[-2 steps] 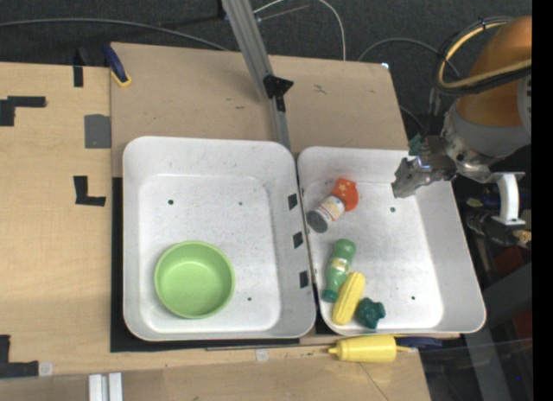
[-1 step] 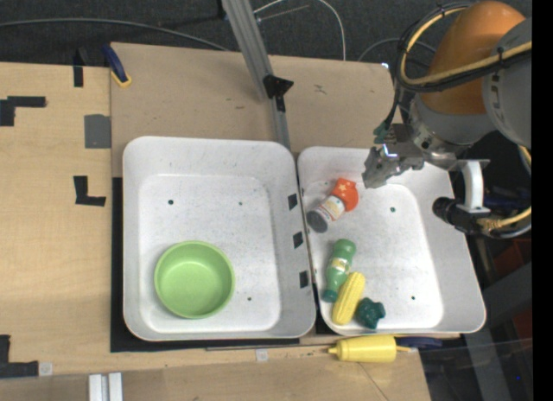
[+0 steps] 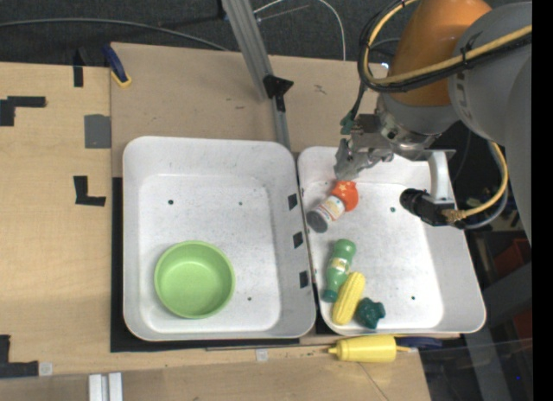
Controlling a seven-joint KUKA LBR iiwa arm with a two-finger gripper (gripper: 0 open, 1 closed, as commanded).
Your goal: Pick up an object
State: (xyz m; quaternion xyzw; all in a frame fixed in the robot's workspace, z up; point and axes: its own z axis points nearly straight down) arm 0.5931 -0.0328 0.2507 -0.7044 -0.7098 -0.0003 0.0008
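Pale wood is running across the bench (image 3: 199, 105), which is carrying two shallow white bins side by side: the left bin (image 3: 207, 157) is holding a green bowl (image 3: 194, 279), and the right bin (image 3: 449, 300) is holding the small things the task could take. Nearest the arm, a little bottle with an orange top (image 3: 333, 204) is lying on its side at the right bin's upper left, its long axis slanting from the orange end at upper right down to the grey end at lower left. Lower in the same bin a green bottle (image 3: 339, 268), a yellow corn cob (image 3: 348, 296) and a dark green piece (image 3: 371, 312) are clustering close together, well apart from the arm. A yellow bottle (image 3: 369, 349) is lying on the bench just outside the bin's front rim. The gripper (image 3: 352, 162) is hanging just above and to the upper right of the orange-topped bottle; nothing is showing between the jaws, and I cannot tell whether they are parted or closed. Judging from this, the bottle is the likely target: it is lying down-left of the jaws, so a short descent with the jaws set across that slanting axis would suit it best.
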